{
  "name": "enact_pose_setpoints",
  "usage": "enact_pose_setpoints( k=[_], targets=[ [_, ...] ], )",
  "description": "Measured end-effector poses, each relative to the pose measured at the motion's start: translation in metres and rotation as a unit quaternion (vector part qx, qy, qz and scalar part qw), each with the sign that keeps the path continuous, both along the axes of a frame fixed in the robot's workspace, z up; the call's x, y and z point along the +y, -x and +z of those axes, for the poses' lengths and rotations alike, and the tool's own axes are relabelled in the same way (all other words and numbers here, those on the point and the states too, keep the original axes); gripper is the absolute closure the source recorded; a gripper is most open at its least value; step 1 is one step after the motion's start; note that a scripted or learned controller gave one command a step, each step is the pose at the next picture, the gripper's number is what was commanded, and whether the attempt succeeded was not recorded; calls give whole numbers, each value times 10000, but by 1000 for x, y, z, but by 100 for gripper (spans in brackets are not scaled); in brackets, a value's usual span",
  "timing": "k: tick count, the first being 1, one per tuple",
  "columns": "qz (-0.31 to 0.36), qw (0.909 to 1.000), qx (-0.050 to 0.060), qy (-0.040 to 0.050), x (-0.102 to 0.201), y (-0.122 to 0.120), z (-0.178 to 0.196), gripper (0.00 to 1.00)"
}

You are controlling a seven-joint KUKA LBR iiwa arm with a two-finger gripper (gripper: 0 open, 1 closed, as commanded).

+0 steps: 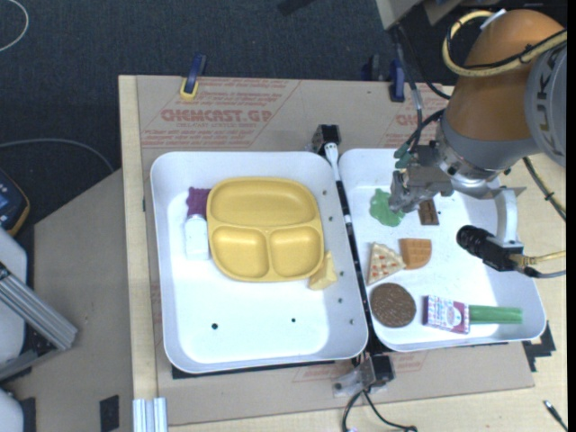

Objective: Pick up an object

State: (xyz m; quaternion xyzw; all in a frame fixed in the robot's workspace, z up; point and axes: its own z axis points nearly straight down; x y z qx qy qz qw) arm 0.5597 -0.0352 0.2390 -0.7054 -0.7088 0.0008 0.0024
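Hovering over the right bin (pixel 531 318), the tool (pixel 409 192) hangs just beside a green toy (pixel 385 209), probably light, stiff, slippery plastic best pinched across its middle; how far the tool is open cannot be told.

bins (pixel 261 345): glossy white plastic | tray (pixel 265 226): smooth yellow plastic | bench (pixel 144 241): matt brown board
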Motion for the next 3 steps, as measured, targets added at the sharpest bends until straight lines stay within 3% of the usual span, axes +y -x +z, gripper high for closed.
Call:
enact_pose_setpoints(
  k=[1,2,3],
  targets=[
    [10,10000,0,-5,61,20,-10,100],
    [-22,10000,-1,9,64,17,-23,100],
    [-14,10000,-35,8,74,20,-6,100]
  ],
)
